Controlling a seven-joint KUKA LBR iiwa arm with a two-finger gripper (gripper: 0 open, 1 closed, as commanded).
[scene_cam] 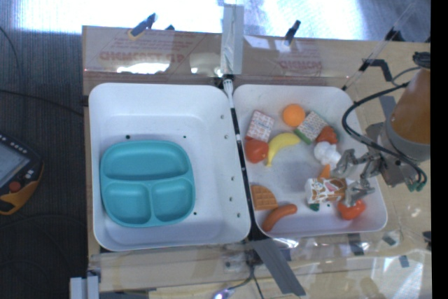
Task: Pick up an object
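Observation:
My gripper hangs low over the right side of the right bin. Its two metal fingers stand apart, so it is open, with nothing visibly held between them. Just left of it lies a small patterned carton, and a red tomato sits below it near the bin's front right corner. A white object and a small orange piece lie by the upper finger. Further left are a yellow banana, an orange ball, a green and red box and a chequered carton.
A red piece, a waffle-like biscuit and a sausage lie along the right bin's left and front sides. The left bin holds a teal divided tray. Black cables loop above the arm.

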